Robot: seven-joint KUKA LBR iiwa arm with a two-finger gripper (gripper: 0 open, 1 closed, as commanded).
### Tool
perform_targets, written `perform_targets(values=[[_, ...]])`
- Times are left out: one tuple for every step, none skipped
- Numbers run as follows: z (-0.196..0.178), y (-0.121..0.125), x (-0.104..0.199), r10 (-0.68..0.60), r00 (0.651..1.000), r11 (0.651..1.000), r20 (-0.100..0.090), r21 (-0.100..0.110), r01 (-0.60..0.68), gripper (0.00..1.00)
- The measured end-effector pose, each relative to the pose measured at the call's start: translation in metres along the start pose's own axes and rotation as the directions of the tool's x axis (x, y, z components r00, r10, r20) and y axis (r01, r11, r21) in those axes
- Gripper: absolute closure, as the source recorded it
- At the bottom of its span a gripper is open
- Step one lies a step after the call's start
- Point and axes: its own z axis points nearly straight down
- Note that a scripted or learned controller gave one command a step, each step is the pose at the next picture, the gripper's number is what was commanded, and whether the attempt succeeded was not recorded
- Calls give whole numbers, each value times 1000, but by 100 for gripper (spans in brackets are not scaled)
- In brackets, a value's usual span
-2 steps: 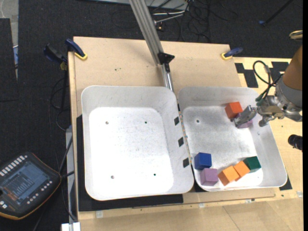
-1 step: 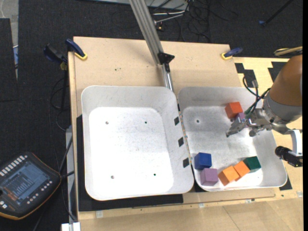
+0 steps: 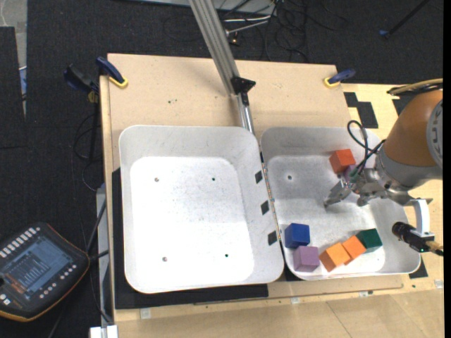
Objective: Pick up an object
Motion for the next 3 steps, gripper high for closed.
perform_targets(values=[[-13,1,0,1,1000,1000,0,-4,-1,100],[-57,-2,4,-2,1000,1000,1,-7,2,100],[-118,6,0,-3,1000,1000,3,-9,3,100]])
